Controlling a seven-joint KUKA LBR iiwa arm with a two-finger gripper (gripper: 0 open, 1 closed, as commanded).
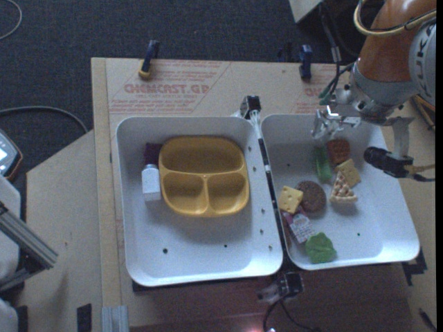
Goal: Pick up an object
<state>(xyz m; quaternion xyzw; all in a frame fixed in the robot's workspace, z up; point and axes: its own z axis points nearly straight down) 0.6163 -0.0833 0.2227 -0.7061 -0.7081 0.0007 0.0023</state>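
The arm (401,40) has a rounded orange band above a grey wrist, a yellowish cable looping over its top, thin dark wires alongside, and a pale metallic gripper (331,124).

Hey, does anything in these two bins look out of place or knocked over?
Nothing looks spilled or damaged. The one oddity: a small white bottle is wedged between the yellow divided plate and the left bin's wall. The toy food lies scattered loosely in the right bin, all inside its rim.
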